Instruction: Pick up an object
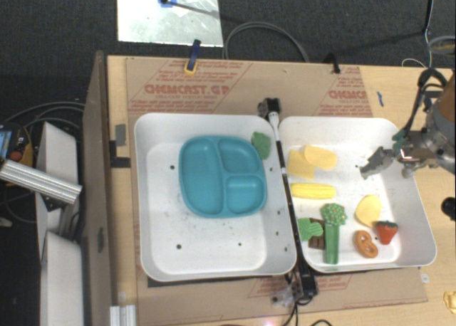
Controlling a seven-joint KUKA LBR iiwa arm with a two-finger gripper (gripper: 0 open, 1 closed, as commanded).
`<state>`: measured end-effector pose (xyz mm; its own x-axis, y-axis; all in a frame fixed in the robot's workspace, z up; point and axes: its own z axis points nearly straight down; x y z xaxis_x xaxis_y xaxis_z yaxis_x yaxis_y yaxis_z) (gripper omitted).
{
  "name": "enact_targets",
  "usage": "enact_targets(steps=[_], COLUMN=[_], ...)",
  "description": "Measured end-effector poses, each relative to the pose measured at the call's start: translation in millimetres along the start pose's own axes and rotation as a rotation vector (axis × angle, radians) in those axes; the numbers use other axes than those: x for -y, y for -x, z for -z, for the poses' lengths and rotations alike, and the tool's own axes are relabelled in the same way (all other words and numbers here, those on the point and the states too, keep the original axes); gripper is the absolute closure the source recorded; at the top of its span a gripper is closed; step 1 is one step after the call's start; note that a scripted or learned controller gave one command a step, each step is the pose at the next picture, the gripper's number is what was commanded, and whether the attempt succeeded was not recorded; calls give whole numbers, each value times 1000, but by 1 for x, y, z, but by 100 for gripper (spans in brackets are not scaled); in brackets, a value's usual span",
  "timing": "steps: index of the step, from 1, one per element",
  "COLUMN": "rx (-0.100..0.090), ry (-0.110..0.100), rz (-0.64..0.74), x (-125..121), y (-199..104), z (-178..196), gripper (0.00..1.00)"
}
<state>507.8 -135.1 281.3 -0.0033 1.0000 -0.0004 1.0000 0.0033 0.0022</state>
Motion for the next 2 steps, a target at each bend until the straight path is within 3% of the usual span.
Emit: enact_targets(steps=[1, 2], rx=[-1, -1], ry=[-9, 7], rz=[-6, -6], x=[24, 19], y=[35, 38], z=[-95, -194], gripper=[0, 0])
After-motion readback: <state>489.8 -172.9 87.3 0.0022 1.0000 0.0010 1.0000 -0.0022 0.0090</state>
